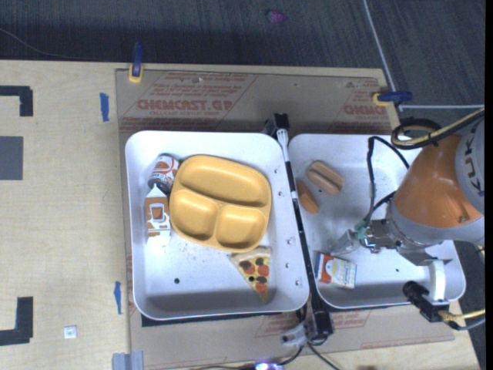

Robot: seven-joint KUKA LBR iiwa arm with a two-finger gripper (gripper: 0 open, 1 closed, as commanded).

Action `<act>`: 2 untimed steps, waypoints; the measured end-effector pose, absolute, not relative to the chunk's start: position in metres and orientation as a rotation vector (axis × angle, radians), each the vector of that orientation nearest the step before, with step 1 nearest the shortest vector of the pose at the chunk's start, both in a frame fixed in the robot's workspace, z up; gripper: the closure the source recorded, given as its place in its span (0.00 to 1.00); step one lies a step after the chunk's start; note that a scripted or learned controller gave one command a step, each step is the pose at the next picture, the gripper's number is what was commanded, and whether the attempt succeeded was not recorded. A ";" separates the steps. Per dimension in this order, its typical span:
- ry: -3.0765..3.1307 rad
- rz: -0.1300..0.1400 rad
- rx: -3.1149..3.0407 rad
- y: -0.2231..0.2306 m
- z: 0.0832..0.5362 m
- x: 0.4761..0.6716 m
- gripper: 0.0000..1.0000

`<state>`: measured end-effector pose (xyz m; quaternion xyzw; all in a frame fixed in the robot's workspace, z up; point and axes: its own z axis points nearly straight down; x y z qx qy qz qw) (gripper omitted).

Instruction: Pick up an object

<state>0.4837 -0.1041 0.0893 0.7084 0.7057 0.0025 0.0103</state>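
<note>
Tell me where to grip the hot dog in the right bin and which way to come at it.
Grip the hot dog across its narrow middle, coming straight down from above. It lies flat and slanted on the right bin floor, apart from the walls, so the gripper should probably be turned square to its long axis. A smaller tan piece lies just beside it, so keep to the middle.

1. One fixed camera hangs above the surface (54,230) and looks down on it at a slant.
2. It stands far enough off to take in both white bins whole: the left bin (146,284) and the right bin (385,290) sit side by side across the middle of the frame.
3. The far edge of the view reaches past the surface to dark carpeted floor (192,14).
4. The arm (443,191) enters from the right edge.
</note>
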 end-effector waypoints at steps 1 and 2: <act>2.191 0.010 2.206 -0.107 0.101 0.486 1.00; 2.222 0.003 2.219 -0.047 0.185 0.496 1.00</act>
